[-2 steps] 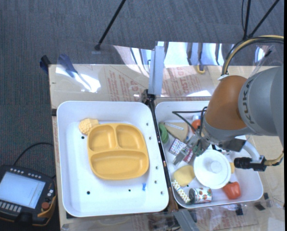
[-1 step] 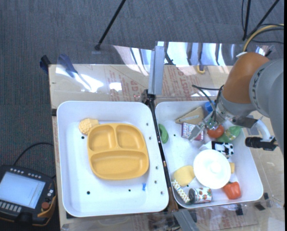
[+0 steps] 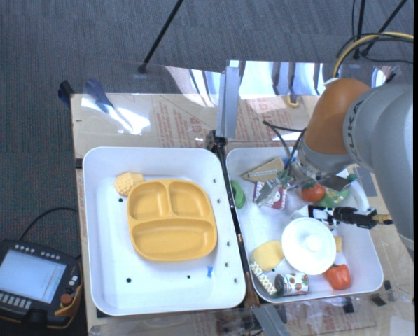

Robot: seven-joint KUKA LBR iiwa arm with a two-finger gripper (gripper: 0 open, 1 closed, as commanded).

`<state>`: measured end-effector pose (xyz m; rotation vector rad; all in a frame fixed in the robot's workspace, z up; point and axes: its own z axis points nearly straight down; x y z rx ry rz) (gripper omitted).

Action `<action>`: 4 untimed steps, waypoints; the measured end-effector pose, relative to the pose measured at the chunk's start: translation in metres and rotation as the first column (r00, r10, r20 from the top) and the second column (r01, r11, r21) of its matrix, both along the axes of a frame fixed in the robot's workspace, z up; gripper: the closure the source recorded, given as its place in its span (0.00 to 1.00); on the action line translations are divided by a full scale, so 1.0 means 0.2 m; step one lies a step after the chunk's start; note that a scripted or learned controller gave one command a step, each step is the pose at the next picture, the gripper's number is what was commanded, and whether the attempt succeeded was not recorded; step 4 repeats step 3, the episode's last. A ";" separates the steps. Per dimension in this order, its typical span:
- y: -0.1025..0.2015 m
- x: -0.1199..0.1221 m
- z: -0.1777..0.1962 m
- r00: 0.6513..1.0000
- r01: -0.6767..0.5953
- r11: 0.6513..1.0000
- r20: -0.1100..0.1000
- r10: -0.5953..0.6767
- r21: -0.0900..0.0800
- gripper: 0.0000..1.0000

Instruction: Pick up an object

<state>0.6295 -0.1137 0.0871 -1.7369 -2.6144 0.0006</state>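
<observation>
Two bins, gripper low over the right one

Two white bins sit side by side on the surface (image 3: 124,114). Landmark: white bowl (image 3: 308,245), upside down in the right bin (image 3: 366,257).

Arm (image 3: 377,131) comes in above and to the right of the bowl. The gripper (image 3: 290,177) is down above the bowl and slightly to its left. Cannot tell if it is wide or narrow, and nothing is visibly held.

Pickable items closest to the gripper:
- carton (image 3: 272,196), red and white, up-left of the bowl and just under the gripper.
- tomato (image 3: 313,192), straight above the bowl and near it.
- wedge (image 3: 263,169), tan, further up-left of the bowl, beyond the carton.

Other items in the right bin:
- green piece (image 3: 332,197), up-right of the bowl, just beside the tomato.
- green pod (image 3: 238,194), well left of the bowl and higher, at the bin wall.
- yellow lump (image 3: 268,255), touching the bowl's left edge.
- can (image 3: 293,283), on its side, just below the bowl.
- checkered strip (image 3: 262,279), down-left of the bowl, beside the can.
- pepper (image 3: 338,276), red, down-right of the bowl.

Left bin (image 3: 96,257):
- plate (image 3: 171,219), yellow and divided, well left of the bowl.
- waffle bit (image 3: 128,182), further left and higher, touching the plate corner.
- blue bit (image 3: 210,271), left of the bowl and lower.
</observation>
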 end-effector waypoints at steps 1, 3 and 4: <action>0.08 0.02 0.00 0.994 0.111 0.994 -0.001 -0.111 -0.001 0.00; 0.43 0.08 0.52 0.980 0.196 0.981 0.009 -0.196 0.001 1.00; 0.43 0.08 0.52 0.980 0.196 0.981 0.009 -0.196 0.001 1.00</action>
